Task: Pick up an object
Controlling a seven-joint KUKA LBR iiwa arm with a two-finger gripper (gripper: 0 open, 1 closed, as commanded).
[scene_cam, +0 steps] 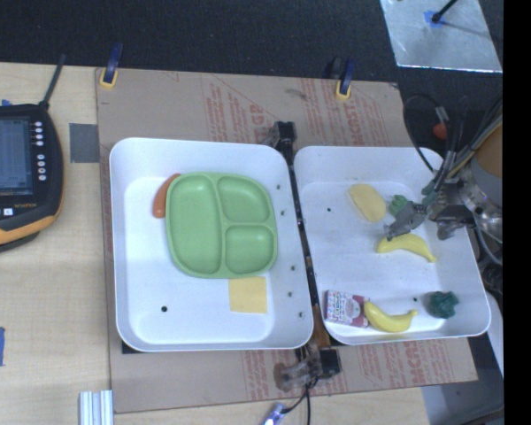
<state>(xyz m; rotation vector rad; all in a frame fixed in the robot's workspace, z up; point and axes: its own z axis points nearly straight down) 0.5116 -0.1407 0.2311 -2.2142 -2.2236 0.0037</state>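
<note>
1. Banana [406, 246], yellow and curved, lies in the right bin [336, 237], on a cardboard sheet [203, 104] over the wooden bench [35, 308].
2. Gripper [407, 222] hovers just above it, fingers spread, pinching nothing.
3. The left bin [128, 237] holds a green divided plate [221, 224].

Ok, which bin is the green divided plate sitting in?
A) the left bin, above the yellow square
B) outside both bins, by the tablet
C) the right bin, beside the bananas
A: the green divided plate lies in the left bin, with the yellow square just below it in the picture; the bananas are over in the right bin.
</note>
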